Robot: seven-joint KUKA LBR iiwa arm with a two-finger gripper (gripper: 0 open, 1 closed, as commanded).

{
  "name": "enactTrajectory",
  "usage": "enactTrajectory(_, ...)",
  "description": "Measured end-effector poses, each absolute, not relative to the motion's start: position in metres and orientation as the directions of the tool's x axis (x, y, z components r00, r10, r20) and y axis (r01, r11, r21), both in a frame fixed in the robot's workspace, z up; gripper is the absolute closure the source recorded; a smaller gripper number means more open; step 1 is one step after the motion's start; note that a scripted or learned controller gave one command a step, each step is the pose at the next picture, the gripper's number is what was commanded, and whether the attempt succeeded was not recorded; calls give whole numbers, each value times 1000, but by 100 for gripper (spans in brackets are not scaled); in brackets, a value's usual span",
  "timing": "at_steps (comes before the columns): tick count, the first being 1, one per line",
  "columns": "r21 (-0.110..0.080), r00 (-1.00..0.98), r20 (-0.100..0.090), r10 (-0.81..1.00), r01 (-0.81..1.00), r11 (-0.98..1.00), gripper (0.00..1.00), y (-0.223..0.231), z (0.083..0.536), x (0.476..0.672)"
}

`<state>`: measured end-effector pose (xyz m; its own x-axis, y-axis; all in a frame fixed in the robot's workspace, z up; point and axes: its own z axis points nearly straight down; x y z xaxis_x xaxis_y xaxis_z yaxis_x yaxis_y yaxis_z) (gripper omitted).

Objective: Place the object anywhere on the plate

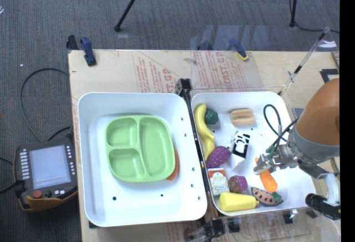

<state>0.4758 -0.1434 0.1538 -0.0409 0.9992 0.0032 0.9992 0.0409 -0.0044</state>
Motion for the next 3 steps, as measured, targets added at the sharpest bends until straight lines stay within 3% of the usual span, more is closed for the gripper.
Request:
enactTrajectory(1, 0, -389, 2, 921, 921, 389, 100, -71, 187, 486)
enactTrajectory(2, -2, -471, 3, 882, 882, 471, 100, 5, 186, 492)
enactTrajectory(3, -2, -607, 3, 795, 795, 607, 100, 63, 186, 524)
